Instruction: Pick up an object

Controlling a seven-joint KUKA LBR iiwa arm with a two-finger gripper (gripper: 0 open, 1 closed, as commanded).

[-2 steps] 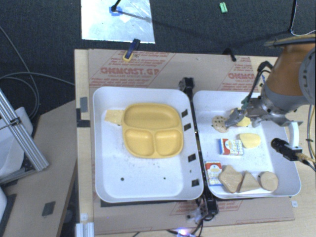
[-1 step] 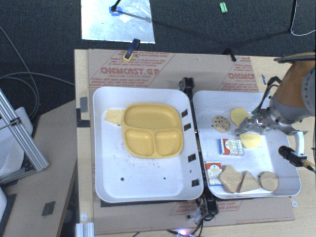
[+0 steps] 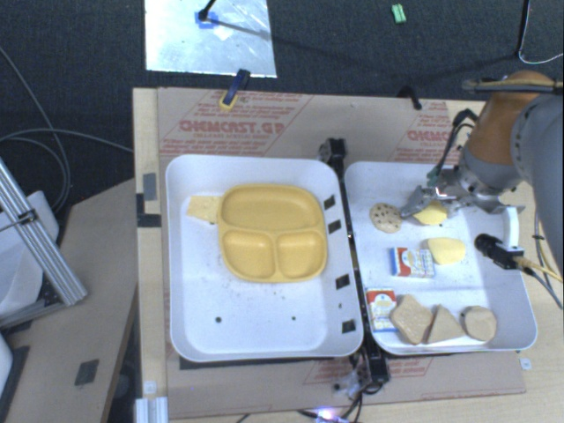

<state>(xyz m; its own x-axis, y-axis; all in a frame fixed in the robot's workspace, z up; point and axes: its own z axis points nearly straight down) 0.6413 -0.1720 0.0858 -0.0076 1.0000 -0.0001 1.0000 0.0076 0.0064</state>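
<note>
1. Yellow food piece [image 3: 431, 216] lies in the right bin [image 3: 520, 324], directly under the gripper [image 3: 429, 200].
2. Whether the gripper is clenched cannot be told.
3. Cookie [image 3: 385, 217] sits just left of the gripper.
4. Left bin [image 3: 189, 324] holds a yellow divided tray [image 3: 271, 232].

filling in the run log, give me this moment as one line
arm: over right bin | gripper: low at yellow piece, grasp unclear | cookie: just left of it | left bin: yellow tray

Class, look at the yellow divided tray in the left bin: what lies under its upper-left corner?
A pale yellow flat piece pokes out from under the yellow divided tray. How far it extends beneath cannot be seen; the tray covers the rest.
</note>
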